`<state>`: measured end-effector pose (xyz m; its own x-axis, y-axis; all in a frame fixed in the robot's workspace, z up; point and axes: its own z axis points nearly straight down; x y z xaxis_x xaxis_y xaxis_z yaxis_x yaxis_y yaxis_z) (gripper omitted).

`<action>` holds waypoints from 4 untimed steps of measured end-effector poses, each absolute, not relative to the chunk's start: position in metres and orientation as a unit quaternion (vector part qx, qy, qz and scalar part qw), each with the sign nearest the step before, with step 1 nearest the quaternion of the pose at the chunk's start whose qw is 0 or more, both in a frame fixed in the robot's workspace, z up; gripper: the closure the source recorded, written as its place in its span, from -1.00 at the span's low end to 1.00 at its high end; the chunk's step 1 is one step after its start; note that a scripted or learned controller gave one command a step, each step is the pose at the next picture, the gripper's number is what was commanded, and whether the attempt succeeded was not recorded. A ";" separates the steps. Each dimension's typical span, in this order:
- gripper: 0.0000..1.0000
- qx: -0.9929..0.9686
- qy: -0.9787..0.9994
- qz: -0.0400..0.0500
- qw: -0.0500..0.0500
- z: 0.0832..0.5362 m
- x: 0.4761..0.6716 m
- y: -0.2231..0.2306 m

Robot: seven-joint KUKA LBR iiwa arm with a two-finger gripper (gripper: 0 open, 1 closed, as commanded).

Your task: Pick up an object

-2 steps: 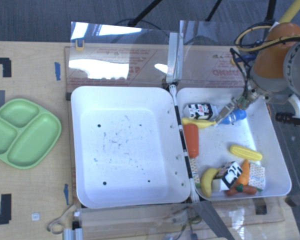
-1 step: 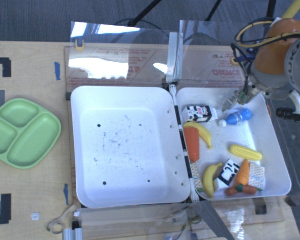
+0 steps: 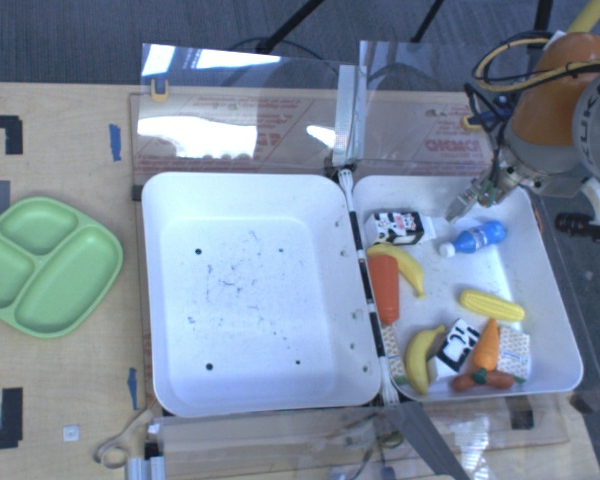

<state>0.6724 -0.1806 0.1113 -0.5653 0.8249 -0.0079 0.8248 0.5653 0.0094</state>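
Green divided plate (image 3: 48, 266): on the bench, far left. Left bin (image 3: 170, 203): beside it. Right bin (image 3: 557, 313): black-and-white carton (image 3: 396, 227) at the back; orange carrot (image 3: 384, 287) along the left wall, touching a banana (image 3: 404, 265); second banana (image 3: 420, 357) near the front; blue bottle (image 3: 475, 238) and corn cob (image 3: 492, 305) further right. Gripper (image 3: 467, 203): above the bin's back, near the bottle; finger spacing cannot be told.

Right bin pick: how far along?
Nothing looks picked yet: the blue bottle, bananas, corn and carrots all lie in the right bin. In hand: the end effector hangs over the bin's far end, just beyond the bottle, with nothing visible between its fingers. Left: descend, grasp, lift.
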 end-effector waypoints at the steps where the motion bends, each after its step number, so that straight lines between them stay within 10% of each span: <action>1: -1.00 0.466 0.885 0.000 -0.004 0.108 0.669 -0.179; 2: -1.00 0.479 0.878 -0.001 -0.010 0.087 0.665 -0.192; 3: -1.00 0.455 0.890 0.000 0.000 0.191 0.645 -0.193; 4: -1.00 0.420 0.908 0.000 -0.001 0.093 0.635 -0.208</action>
